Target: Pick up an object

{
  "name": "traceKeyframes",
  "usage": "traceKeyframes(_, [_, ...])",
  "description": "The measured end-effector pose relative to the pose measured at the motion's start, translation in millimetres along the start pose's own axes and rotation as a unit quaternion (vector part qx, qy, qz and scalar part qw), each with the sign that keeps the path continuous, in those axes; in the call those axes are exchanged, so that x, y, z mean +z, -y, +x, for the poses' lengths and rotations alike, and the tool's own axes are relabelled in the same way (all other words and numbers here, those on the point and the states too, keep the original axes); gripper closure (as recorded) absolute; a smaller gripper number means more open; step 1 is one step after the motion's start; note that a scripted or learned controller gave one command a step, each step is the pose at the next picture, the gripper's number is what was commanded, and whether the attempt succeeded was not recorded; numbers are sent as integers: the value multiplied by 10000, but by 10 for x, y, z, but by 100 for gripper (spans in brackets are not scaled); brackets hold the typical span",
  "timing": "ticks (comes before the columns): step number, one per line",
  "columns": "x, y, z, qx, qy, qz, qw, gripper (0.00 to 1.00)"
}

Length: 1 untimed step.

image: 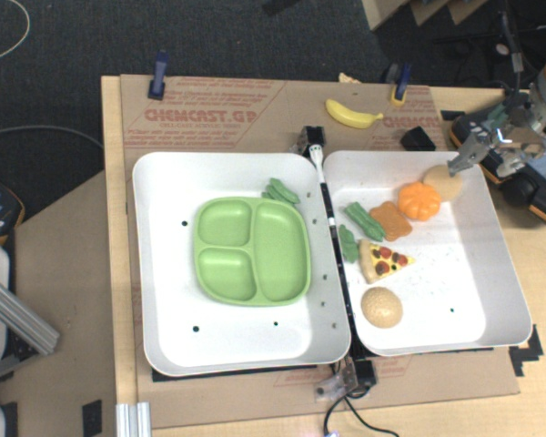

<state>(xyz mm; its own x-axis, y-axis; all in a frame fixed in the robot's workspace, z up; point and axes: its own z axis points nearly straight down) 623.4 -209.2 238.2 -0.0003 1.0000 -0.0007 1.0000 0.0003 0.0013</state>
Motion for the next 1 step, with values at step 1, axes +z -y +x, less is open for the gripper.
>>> traceKeyframes(1, [-968, 854, 224, 8, 3, -32, 10000, 0])
